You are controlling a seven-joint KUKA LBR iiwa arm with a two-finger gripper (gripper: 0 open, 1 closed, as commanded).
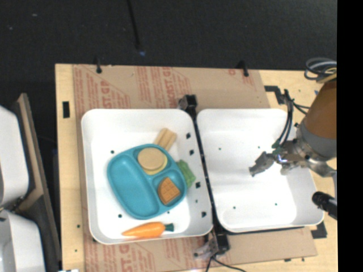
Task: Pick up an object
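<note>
My gripper (271,166) hangs over the right bin (238,208), right of its middle, with the orange-banded arm coming in from the right. Its fingers stand open and nothing sits between them. All the objects lie in the left bin (96,135). A blue divided tray (133,188) fills its middle, with a round tan biscuit (152,158) and a brown waffle piece (168,190) on it. A green piece (187,173) rests against the tray's right edge. A pale wooden block (166,137) lies behind the tray, and an orange carrot (146,229) in front of it.
A black divider (199,157) with clips runs between the two bins. Both bins sit on a cardboard-covered bench (147,84). Cables (320,67) hang at the upper right near the arm.
</note>
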